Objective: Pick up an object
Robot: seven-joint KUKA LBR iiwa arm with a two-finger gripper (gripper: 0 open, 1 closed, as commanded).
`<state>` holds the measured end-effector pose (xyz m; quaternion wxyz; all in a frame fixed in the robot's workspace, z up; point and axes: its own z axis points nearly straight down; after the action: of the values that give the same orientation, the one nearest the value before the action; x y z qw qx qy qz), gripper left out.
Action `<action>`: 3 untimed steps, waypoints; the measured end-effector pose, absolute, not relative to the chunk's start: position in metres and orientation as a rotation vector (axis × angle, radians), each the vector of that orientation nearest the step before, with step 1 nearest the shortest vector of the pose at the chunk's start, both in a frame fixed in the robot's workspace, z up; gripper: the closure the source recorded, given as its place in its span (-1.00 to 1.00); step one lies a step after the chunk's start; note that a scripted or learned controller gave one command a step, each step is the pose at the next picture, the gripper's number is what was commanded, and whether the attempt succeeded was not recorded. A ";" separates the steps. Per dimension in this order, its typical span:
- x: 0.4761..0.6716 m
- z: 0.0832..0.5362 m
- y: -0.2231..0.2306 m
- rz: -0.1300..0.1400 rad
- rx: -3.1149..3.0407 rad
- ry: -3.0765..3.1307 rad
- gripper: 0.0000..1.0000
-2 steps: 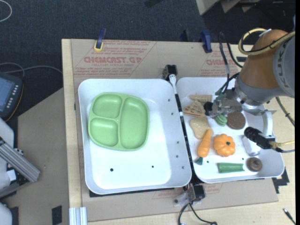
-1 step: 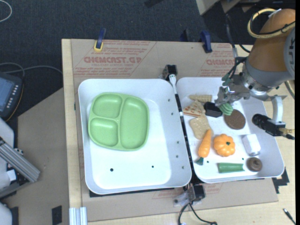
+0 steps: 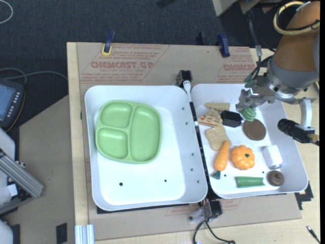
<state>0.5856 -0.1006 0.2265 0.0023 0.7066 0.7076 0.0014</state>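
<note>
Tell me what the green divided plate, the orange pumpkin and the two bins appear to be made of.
Green divided plate: looks like moulded plastic, matte with soft highlights on its ridges. Orange pumpkin: probably glossy plastic toy food, given its bright sheen. Left bin and right bin: smooth white plastic, apparently thin-walled with rounded corners.

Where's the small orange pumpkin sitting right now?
The pumpkin is in the right bin, near its front, between the carrot and the white block.
</note>
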 end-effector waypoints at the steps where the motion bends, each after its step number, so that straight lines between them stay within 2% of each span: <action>1: 0.530 0.220 -0.078 -0.004 2.226 2.225 1.00; 2: 0.539 0.235 -0.077 0.003 2.218 2.221 1.00; 3: 0.546 0.232 -0.080 0.002 2.219 2.221 1.00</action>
<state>0.5460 -0.0802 0.2318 0.0010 0.7068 0.7074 0.0005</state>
